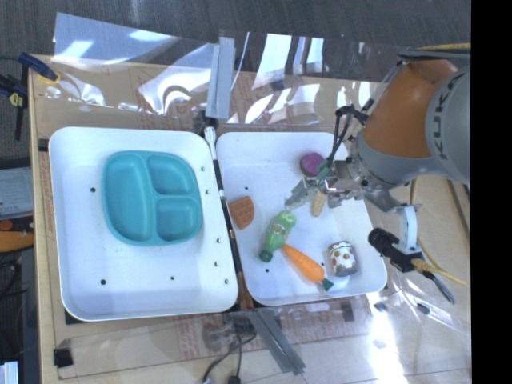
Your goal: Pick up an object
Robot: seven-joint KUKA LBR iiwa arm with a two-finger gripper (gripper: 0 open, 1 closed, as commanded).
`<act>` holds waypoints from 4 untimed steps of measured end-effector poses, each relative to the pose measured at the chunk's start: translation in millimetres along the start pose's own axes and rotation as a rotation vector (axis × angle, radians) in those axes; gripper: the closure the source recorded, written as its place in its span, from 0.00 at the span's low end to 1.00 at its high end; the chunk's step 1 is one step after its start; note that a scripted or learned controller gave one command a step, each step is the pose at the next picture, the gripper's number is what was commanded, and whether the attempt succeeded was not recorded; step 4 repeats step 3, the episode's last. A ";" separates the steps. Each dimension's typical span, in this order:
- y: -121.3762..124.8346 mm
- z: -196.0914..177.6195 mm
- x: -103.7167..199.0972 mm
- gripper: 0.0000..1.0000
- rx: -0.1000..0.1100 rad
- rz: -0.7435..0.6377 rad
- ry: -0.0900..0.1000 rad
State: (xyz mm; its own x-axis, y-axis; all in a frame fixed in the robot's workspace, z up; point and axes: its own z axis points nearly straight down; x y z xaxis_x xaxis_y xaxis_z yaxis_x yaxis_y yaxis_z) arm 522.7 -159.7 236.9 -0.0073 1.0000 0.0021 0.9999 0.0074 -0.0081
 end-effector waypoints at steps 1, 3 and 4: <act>-12.3 149.1 10.9 0.00 0.000 -0.231 0.001; 30.5 20.2 41.6 1.00 -0.003 -0.083 -0.002; 30.5 20.2 41.6 1.00 -0.003 -0.083 -0.002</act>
